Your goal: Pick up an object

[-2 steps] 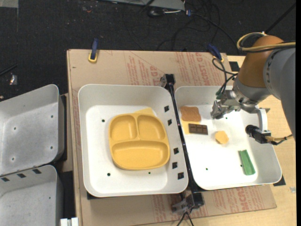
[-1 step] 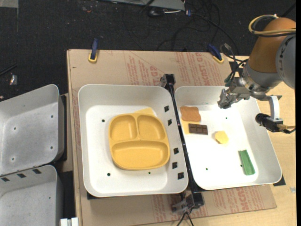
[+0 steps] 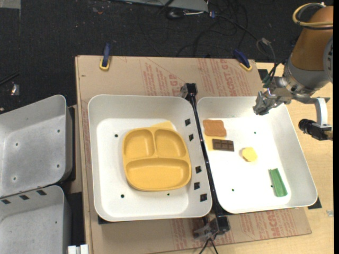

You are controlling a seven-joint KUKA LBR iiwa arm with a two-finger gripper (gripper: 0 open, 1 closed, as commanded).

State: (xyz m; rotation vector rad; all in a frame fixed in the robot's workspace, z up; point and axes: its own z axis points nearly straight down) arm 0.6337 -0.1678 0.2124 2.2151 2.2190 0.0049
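The right white bin (image 3: 296, 157) holds four small items: an orange-brown toast-like square (image 3: 214, 127), a dark brown chocolate bar (image 3: 223, 145), a small yellow lump (image 3: 249, 154) and a green stick (image 3: 277, 182). My gripper (image 3: 261, 106) hangs over the bin's far right corner, well apart from all of them. Nothing shows between its fingers. The nearest item, the toast-like square, lies to its left and lower in the view.
The left white bin (image 3: 106, 142) carries a yellow three-compartment tray (image 3: 157, 159). Both bins rest on a cardboard sheet (image 3: 159, 73) clamped at the back. Two grey lids (image 3: 32, 142) lie to the far left. Cables run on the dark floor behind.
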